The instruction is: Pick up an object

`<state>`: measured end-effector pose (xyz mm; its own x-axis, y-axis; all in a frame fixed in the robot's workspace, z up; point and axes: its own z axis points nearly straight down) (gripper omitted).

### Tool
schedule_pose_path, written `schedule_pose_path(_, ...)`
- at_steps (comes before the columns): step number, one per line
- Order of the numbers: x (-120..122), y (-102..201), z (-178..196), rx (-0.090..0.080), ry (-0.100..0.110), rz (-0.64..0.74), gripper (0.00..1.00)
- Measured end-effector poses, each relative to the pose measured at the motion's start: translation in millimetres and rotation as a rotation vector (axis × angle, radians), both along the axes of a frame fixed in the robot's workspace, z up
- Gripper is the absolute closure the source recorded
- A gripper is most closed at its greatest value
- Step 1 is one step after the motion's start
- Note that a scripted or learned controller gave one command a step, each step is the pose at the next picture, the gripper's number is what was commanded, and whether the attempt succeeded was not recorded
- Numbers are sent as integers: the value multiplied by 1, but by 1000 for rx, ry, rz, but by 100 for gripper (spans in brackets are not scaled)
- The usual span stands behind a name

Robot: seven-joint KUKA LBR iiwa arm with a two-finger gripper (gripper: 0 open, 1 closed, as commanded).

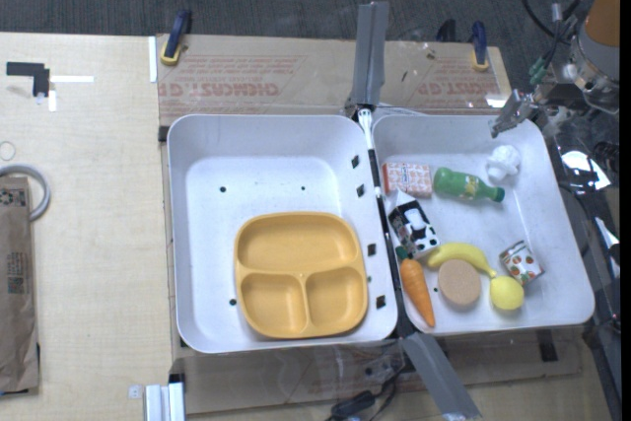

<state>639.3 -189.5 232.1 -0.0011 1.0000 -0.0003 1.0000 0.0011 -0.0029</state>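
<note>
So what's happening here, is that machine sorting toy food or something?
A robot arm is set to pick up an object from the right bin, which holds toy food: a green bottle, a banana, a carrot, a lemon and a few small packets. Its gripper sits at that bin's far right corner, above the rim, with nothing visibly held. The left bin holds a yellow divided plate.

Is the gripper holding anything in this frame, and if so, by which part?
Nothing is held. The gripper sits at the right bin's far rim, apart from the toys; the closest, a white crumpled object, lies loose on the bin floor.
</note>
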Motion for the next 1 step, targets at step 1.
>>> schedule_pose_path(1, -17, 23, -141, 2, -1, 276, 0)
